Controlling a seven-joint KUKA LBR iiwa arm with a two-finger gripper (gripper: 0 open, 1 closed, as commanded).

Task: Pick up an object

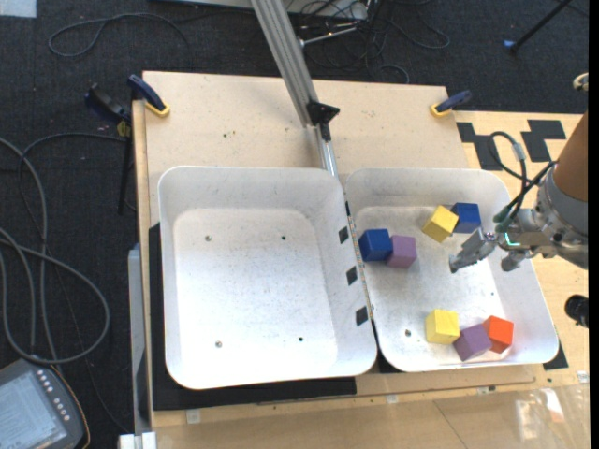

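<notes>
From above, the gripper (487, 251) hangs over the right bin (412, 187), near its right side. Its fingers (465, 253) stand a little apart with nothing between them.

All the blocks lie in this bin. Just up-left of the gripper sit a yellow cube (441, 224) and a blue cube (465, 216), touching. Further left, a second blue cube (375, 244) touches a purple one (402, 251). Below the gripper, by the bin's near rim, lie a yellow block (442, 325), a purple block (472, 340) and an orange block (501, 331).

The left bin (178, 195) lies well to the gripper's left.
</notes>
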